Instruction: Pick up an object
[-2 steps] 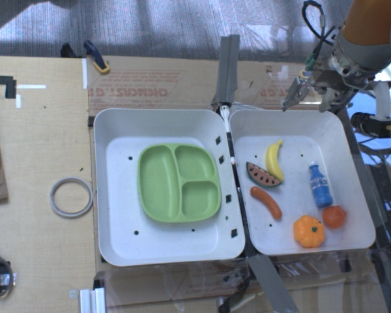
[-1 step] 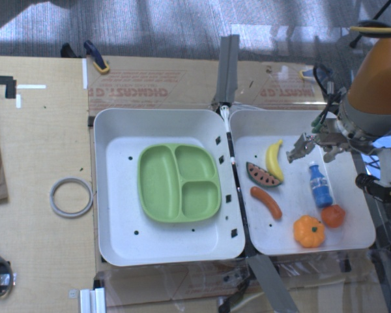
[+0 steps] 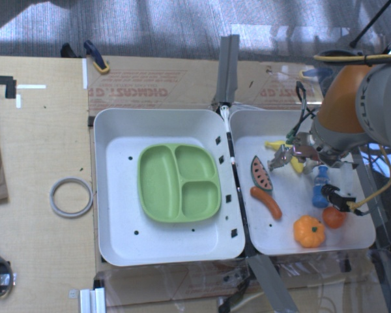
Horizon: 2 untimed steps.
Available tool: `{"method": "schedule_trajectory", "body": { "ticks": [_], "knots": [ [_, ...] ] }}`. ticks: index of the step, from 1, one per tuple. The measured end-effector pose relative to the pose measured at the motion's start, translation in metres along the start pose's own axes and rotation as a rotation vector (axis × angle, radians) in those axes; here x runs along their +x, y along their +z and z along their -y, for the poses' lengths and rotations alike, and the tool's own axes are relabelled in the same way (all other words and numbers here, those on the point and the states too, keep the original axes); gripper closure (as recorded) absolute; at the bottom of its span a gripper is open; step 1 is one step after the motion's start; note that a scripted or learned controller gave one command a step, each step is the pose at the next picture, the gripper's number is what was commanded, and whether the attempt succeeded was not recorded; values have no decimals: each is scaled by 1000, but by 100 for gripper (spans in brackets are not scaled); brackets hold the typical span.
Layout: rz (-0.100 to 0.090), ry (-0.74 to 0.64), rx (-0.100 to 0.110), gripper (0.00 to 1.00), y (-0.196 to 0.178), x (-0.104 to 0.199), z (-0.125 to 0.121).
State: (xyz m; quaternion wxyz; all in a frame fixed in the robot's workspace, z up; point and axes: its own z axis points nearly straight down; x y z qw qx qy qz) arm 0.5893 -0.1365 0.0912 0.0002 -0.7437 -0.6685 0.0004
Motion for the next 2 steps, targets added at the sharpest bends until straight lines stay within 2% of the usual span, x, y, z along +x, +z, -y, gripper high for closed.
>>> {"method": "schedule_trajectory", "body": {
  "ticks": [1, 2],
  "knots": [
    [0, 3, 1, 100, -8, -2, 0],
    [2, 324, 2, 100, -99, 74, -20]
  ]
}}
